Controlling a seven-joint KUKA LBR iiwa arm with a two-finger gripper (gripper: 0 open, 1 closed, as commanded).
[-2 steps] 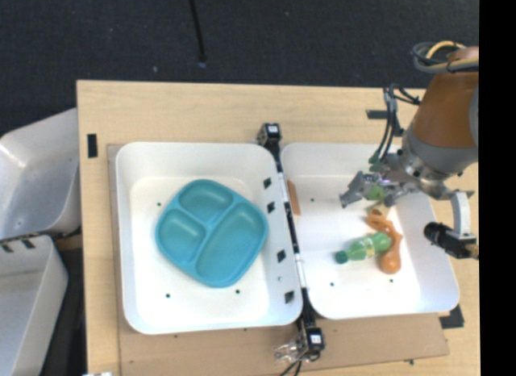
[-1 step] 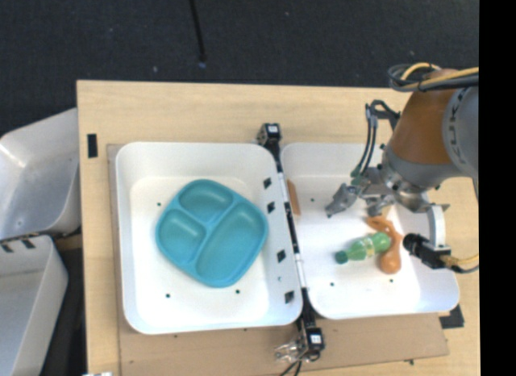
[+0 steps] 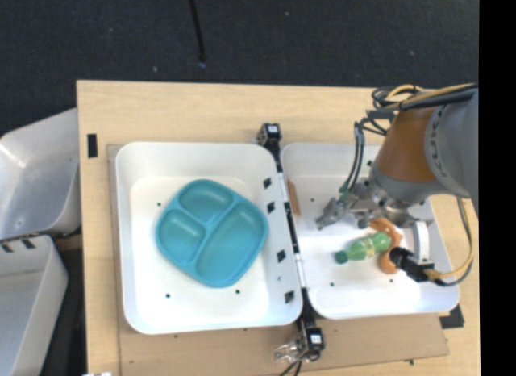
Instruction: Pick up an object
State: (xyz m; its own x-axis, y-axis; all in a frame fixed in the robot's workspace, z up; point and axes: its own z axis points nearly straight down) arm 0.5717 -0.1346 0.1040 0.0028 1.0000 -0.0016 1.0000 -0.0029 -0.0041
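Green plastic bottle (image 3: pixel 365 248) lies on its side near the front of the right bin (image 3: pixel 363 306), touching an orange piece (image 3: pixel 387 247). Just behind it the jaws (image 3: pixel 332 212) hang over the bin floor; whether they are parted I cannot tell. Nothing seems grasped: the approach looks under way, and the next move calls for settling over the bottle. Farther left, a blue plate (image 3: pixel 211 232) fills the left bin (image 3: pixel 137 302).
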